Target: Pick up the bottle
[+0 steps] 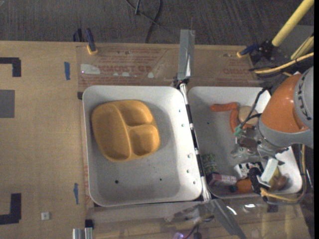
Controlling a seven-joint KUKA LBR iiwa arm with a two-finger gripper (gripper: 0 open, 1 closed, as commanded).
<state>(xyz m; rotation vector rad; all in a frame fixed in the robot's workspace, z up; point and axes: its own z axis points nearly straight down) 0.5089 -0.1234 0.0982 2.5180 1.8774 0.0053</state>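
My arm (291,113) reached in from the right and hung over the right bin (209,111), its orange band above the far right part of that bin. My gripper (249,153) sat low among the clutter at the bin's right side; whether it was open or closed, I could not tell. The bottle (223,179) lay on its side near the front wall of the right bin, left of the gripper and apart from it, with a small dark green thing (209,162) just behind it. An orange and red toy (229,111) lay toward the back of the same bin. The left bin (169,178) held a yellow divided plate (125,130), resting flat in its back left part.
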